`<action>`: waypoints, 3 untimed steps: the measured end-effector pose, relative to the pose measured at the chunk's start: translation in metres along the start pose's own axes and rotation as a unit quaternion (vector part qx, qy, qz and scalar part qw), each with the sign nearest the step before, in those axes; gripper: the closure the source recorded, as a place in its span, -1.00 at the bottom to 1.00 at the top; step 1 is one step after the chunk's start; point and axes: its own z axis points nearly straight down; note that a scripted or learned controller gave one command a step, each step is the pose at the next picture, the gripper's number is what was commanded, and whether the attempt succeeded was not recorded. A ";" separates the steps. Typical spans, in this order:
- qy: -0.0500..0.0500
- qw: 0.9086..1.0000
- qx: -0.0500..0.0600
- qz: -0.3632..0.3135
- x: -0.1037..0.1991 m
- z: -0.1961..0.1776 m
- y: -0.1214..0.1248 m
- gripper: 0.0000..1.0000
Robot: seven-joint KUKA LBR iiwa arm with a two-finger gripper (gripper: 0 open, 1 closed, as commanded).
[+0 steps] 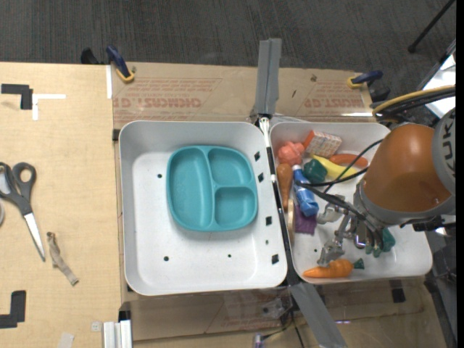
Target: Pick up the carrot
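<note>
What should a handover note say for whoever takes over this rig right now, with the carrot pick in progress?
Pincer: low in the right bin, just above the carrot; whether it is open or shut cannot be made out.
Carrot: lying flat near the right bin's front edge, not between the fingers.
Other toys are piled at the back of the right bin; the left bin holds a teal divided plate.
Done: the approach to the carrot.
Left: grasp and lift it.

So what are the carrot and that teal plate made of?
The carrot looks like toy plastic: smooth, evenly orange, slightly shiny. The teal plate seems matte moulded plastic, one flat colour with rounded compartment ridges. I can't be sure of either from here.
</note>
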 end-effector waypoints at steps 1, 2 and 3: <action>0.008 1.000 0.000 0.003 0.005 -0.011 0.001 -1.00; 0.003 1.000 -0.001 0.011 0.001 0.001 -0.001 -1.00; 0.005 1.000 -0.001 -0.018 0.002 -0.006 0.000 -1.00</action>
